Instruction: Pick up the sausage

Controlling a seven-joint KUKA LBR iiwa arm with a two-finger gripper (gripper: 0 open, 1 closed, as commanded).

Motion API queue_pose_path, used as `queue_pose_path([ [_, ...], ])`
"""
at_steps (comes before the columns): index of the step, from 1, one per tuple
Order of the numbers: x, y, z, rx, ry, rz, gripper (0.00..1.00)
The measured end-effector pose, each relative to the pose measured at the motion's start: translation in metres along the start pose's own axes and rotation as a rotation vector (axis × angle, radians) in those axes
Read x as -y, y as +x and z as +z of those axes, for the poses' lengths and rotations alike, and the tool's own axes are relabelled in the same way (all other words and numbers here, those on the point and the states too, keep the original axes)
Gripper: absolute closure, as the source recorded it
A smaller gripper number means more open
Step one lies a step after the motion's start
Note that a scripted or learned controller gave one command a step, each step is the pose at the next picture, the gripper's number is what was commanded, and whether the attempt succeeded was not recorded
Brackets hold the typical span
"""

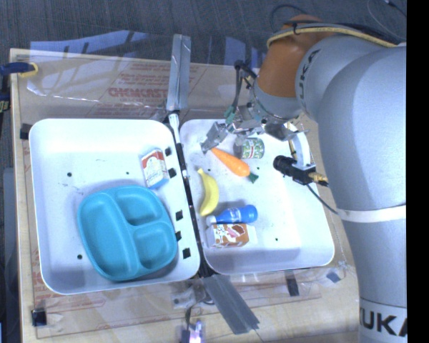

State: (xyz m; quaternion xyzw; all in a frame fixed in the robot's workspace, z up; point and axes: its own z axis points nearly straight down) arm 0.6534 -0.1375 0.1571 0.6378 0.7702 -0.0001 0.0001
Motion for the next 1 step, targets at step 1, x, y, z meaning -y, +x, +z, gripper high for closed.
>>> queue_pose_path([
  [1,0.0161,0.0141,0.0647,0.003,0.001,-0.133,0.00],
])
